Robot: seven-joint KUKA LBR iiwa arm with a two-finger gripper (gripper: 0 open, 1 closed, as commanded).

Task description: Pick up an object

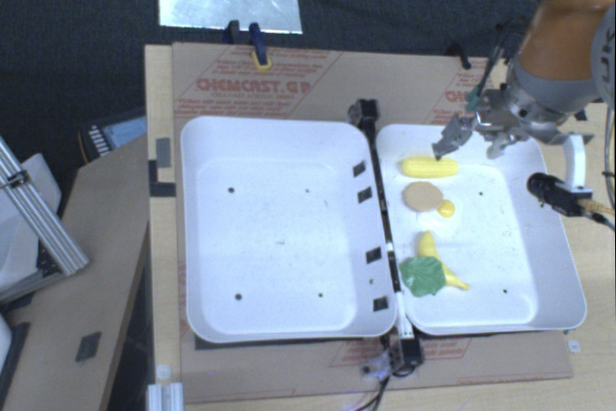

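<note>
Grey-and-orange arm (568,24) reaching in over the right bin (549,294), claw (474,138) poised above its far edge.

Resting on a brown desk (115,236): left bin (279,226) and right bin side by side, joined by a black hinge strip. Lying in the right bin, from far to near: a yellow oblong (429,167) just below the claw; a tan round disc (423,196) with a small yellow ball (447,208) touching its right side; a green crumpled piece (423,275) overlapping a yellow banana-like shape (431,250). Claw fingers spread apart, nothing between them, hanging just above and right of the yellow oblong, apparently apart from it.
</note>
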